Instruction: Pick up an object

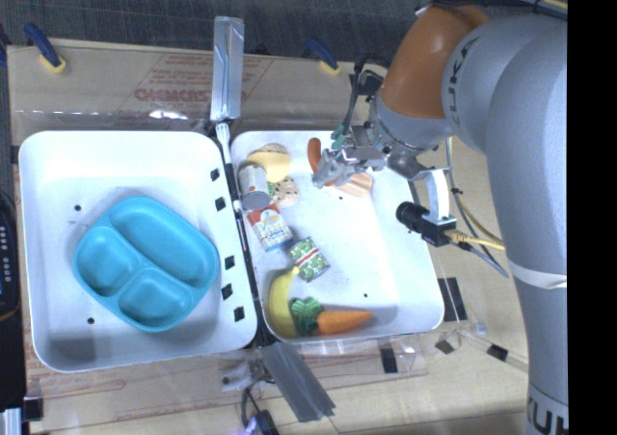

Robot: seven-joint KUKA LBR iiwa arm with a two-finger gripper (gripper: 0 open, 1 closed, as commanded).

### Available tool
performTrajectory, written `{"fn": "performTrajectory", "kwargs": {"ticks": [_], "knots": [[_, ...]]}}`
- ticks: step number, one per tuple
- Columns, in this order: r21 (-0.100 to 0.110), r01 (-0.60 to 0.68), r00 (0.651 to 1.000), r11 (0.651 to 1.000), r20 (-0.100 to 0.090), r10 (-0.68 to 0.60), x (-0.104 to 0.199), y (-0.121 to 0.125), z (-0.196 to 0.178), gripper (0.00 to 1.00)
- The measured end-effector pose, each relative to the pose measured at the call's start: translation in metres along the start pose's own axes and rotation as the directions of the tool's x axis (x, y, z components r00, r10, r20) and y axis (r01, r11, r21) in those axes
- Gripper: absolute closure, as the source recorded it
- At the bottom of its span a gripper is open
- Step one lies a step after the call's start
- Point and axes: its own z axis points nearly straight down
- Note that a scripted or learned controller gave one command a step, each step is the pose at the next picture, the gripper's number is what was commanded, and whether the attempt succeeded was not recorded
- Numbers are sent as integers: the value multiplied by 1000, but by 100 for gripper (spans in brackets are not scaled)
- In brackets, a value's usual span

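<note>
Bench with two white bins side by side; gripper (333,171) is lowered into the right bin (410,274).

Jaw state cannot be told. Landmark is the carrot (339,321), at the bin's near wall. Banana (279,300) is seen touching its leafy end; green packet (308,259) just above; small can (254,182) and red sausage (314,153) well beyond, near the gripper. Blue divided plate (147,261) is seen in the left bin (58,182).

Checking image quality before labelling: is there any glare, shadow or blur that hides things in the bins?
Camera view: lighting is soft and even; the blue tray casts a faint shadow on the left bin; the carrot and banana read clearly; the tool looks slightly blurred, its fingers hard to separate.
</note>
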Motion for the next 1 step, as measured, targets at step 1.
{"fn": "performTrajectory", "kwargs": {"ticks": [1], "knots": [[8,-234,972,972,2,234,-26,-18,-3,100]]}}
